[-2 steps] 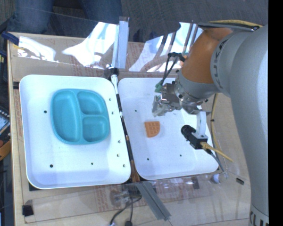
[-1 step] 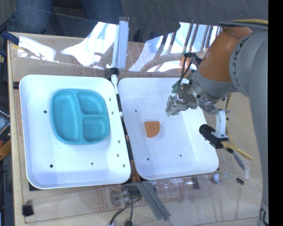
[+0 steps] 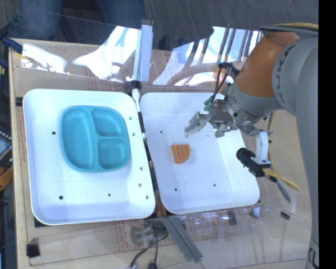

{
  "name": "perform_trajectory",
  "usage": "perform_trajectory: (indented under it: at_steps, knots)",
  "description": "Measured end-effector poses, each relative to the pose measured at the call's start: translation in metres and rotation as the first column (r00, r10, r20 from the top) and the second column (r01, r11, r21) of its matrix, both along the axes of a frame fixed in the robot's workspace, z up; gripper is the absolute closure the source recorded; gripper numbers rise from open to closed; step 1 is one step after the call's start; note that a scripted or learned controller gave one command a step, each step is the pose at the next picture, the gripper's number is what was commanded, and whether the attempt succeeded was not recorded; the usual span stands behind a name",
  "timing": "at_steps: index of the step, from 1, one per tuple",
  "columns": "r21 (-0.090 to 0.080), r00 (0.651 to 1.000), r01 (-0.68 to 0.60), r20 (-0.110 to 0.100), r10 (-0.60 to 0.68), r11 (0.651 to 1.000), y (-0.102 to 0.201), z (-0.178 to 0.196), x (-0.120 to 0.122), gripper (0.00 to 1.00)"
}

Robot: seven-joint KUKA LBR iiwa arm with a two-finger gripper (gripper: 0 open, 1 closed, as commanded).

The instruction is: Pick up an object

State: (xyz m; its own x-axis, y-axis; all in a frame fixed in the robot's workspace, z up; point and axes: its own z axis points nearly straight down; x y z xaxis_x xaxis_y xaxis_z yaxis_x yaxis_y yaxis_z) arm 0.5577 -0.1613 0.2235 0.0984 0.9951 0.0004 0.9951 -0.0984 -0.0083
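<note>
A small orange piece, shaped like a slice of toast (image 3: 181, 153), lies flat on the floor of the right bin (image 3: 162, 189). My gripper (image 3: 206, 124) hangs above that bin, up and to the right of the orange piece and apart from it. Its two grey fingers are spread, with nothing between them. The grey arm with its orange band (image 3: 263, 60) comes in from the right.
The left bin (image 3: 39, 195) holds a blue divided plate (image 3: 95, 138) with three compartments. A metal divider bar (image 3: 143, 139) runs between the two bins. A clear panel with reflections stands along the far edge of the bench.
</note>
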Motion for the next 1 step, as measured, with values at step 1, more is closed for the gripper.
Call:
perform_trajectory:
  at_steps: [1]
  knots:
    - [0.001,0.997,-0.079,-0.002,0.079,0.997,0.0106,-0.1336,0.0081,0.00]
